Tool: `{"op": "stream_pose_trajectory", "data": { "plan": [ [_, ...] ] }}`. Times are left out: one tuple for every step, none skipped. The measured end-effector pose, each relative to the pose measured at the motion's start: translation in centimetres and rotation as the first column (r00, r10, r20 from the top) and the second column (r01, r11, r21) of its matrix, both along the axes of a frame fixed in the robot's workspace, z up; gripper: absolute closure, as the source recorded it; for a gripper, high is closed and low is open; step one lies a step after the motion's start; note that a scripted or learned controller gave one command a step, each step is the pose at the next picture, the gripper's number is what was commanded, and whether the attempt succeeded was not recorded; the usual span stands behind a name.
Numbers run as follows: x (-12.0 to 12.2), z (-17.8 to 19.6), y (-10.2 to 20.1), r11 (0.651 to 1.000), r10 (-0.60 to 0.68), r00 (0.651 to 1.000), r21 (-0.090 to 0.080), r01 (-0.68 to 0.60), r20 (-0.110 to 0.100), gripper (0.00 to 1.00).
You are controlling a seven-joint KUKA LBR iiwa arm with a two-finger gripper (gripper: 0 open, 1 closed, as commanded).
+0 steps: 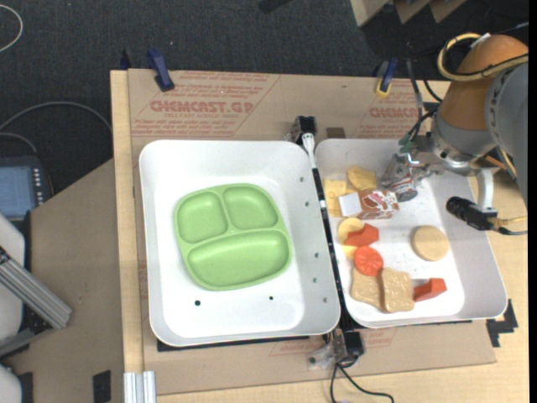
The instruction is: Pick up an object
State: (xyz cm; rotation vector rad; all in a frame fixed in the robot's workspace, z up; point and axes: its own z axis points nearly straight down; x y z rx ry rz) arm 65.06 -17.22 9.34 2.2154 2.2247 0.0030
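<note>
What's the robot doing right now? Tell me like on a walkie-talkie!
Gripper low over right bin, fingers unclear. Red-and-white packet just below it, not seen held. Yellow pieces crowd close beside.

Arm: grey casing with a rounded orange band above the wrist. A yellow cable loops beside the band. Gripper: small, metallic, silver-grey.

Single fixed camera, mounted high over the counter, looking down at a slant from a moderate distance. Both white bins fit in frame: left bin centre, right bin toward the right edge. The arm enters from upper right; dark floor lies beyond.
</note>
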Motion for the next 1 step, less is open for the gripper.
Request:
{"op": "stream_pose_trajectory", "data": {
  "plan": [
    [-1.13,9.83,9.63,1.0,0.005,1.0,0.002,-0.005,0.007,1.0]
  ]
}}
